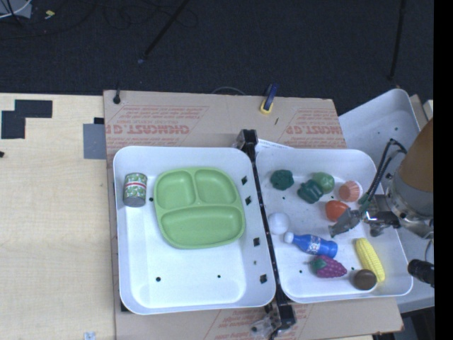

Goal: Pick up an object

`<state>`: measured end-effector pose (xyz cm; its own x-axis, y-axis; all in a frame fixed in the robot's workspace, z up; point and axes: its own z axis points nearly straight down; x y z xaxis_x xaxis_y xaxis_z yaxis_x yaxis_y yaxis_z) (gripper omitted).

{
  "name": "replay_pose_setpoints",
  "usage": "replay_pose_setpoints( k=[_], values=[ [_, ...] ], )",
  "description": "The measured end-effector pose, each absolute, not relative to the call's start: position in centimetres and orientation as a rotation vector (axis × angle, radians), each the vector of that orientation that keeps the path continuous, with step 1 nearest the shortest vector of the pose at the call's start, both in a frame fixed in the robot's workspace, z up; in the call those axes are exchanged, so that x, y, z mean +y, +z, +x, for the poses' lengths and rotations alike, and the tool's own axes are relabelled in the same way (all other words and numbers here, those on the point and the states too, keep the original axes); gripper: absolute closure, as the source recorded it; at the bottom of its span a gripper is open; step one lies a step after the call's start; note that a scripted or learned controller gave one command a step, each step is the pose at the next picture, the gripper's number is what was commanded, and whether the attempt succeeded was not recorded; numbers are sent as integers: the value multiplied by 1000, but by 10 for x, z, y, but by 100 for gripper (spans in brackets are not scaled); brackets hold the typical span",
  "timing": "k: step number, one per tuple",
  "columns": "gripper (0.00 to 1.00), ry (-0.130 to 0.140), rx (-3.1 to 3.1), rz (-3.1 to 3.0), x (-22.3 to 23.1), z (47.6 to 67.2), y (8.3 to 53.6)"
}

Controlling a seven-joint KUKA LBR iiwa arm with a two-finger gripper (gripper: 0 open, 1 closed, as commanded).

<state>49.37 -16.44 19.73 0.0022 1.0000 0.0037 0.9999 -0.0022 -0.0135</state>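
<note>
Likely target, my guess: the orange-red ball (336, 209) in the right bin (368, 163), near its right side, since it sits closest to the gripper (356, 221). Small, round, smooth-looking, so I'd expect it to roll or squirt out if pinched off-centre.

Gripper is low over the right bin, fingers spread apart, nothing between them. One dark finger (345, 225) points left, just below the ball; can't tell if it touches.

Risks:
- Clutter. A peach-coloured ball (350, 190) sits just above-right, the blue bottle (315, 244) just below-left, the corn cob (369, 258) below. A close could catch two things or shove one away.
- Cables by the wrist hang near the bin wall; possible snag.
- Bottle lies on its side and may roll if nudged.

Further out: green toys (316, 186) and (282, 179), a white ball (277, 222), purple grapes (328, 267), a brown ball (364, 280). The left bin (141, 289) holds a green divided plate (199, 207) and a small can (134, 189), well apart from the arm.
</note>
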Motion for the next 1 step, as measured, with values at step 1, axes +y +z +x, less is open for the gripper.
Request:
replay_pose_setpoints(
  k=[1],
  values=[
    [0,2,-2218,-2220,-165,496,202]
  ],
)
